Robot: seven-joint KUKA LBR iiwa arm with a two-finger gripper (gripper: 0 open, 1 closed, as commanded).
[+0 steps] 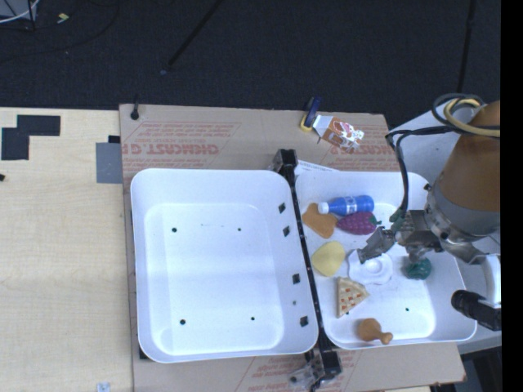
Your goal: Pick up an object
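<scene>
Contents of right bin [445,327], toy food and small items:
- Blue bottle [349,206], lying on its side at the far end, white cap pointing left.
- Purple grape-like piece [357,223], just near of the bottle, touching it.
- Orange-tan piece [318,220], left of the grapes, by the bin's left wall.
- Pale yellow round piece [328,258], near of the orange-tan one.
- White ring-shaped item [377,269], mid-bin, directly under the tool.
- Small green item [419,267], right of the white ring.
- Pizza slice [350,296], near of the yellow piece.
- Drumstick [373,330], at the bin's near edge.

Tool [377,247]: low over the right bin's centre, reaching in from the right, its fingers apart, tips by the white ring; nothing seen between them.

Left bin [163,333]: white, shallow, joined to the right bin by a black divider [296,235].

Worktop [57,251]: light wood, with cardboard sheet [204,137] under both bins. A small colourful packet [341,134] lies on the cardboard beyond the right bin.
</scene>
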